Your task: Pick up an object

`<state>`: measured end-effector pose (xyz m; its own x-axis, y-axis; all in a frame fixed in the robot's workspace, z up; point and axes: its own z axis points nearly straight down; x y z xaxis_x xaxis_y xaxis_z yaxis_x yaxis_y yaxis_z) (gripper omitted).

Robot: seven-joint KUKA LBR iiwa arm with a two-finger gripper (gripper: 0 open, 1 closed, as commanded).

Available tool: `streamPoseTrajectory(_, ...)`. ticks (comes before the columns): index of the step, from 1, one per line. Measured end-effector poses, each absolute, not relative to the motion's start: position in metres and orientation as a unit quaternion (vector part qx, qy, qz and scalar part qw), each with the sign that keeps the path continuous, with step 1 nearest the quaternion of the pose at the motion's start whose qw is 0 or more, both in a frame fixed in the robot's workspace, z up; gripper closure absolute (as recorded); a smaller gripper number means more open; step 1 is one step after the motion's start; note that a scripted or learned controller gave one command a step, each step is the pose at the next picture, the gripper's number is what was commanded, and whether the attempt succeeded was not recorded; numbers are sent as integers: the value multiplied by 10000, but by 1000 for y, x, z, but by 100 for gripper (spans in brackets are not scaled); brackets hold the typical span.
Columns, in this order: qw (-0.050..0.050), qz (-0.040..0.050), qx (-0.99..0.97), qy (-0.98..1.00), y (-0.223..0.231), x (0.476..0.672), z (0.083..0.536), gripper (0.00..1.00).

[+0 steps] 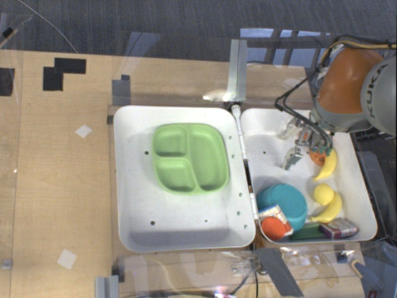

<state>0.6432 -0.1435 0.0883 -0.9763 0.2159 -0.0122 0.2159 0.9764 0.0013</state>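
Note:
My gripper [305,149] hangs over the far part of the right bin [263,135], fingers spread open with nothing between them. One silver fingertip [290,161] points down to the left over bare bin floor. A small orange object [317,158] lies just under the gripper's right side, beside a yellow banana [328,165]. Nearer the front lie a lemon [323,193], a second banana [330,210], a teal bowl [285,203], a red tomato-like ball [275,228] and a purple box [339,229].
The left bin [133,185] holds a green divided plate [189,157]. A metal divider [243,160] separates the two bins. A green item [306,232] lies at the right bin's front wall. The grey arm with its orange band [344,82] comes in from the upper right.

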Motion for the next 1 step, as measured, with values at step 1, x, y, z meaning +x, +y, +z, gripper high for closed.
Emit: streamPoseTrajectory(1,52,-9,2208,9753,-205,567,89,0)
